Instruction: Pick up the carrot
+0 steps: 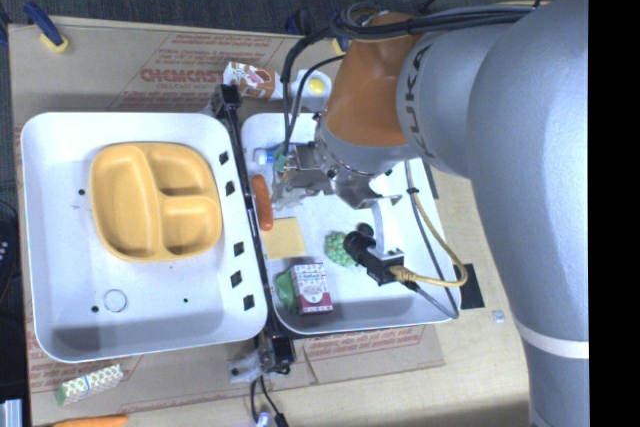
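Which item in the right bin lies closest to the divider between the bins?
The carrot, orange and elongated along the right bin's left wall; the yellow slice, broccoli and small carton lie farther in.

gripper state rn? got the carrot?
Gripper: cannot be told from this view; the wrist hides it. It sits low in the right white bin, right beside the orange carrot, which lies on the bin floor.

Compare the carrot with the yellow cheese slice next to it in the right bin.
The carrot is orange, long and rounded; the cheese slice is pale yellow, flat and square. The carrot lies against the bin's left wall, lengthwise along it; the cheese slice sits further in, just below the gripper. Both lie in the right bin.
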`<state>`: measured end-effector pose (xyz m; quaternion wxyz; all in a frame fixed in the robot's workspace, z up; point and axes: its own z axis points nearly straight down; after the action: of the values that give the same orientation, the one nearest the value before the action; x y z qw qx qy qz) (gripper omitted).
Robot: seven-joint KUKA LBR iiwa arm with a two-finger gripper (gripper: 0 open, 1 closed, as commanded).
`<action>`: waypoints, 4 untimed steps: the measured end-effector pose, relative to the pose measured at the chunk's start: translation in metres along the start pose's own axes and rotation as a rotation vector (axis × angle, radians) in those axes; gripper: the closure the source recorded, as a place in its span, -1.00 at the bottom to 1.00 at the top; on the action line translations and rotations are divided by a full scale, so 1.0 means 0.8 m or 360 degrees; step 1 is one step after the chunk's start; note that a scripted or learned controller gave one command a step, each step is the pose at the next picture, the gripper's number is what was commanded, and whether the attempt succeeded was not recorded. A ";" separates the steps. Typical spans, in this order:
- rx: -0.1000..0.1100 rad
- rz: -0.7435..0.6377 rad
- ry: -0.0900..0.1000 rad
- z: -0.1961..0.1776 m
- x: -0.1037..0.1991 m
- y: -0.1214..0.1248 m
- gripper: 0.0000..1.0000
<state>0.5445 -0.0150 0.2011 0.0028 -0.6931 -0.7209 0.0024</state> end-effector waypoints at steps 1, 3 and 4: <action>-0.0001 0.0019 0.0000 0.012 0.070 -0.082 1.00; -0.0008 0.0165 -0.0001 -0.091 -0.004 0.044 1.00; -0.0002 0.0421 0.0001 -0.047 0.085 0.001 1.00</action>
<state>0.5426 0.0530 0.2389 0.0021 -0.7821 -0.6231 0.0021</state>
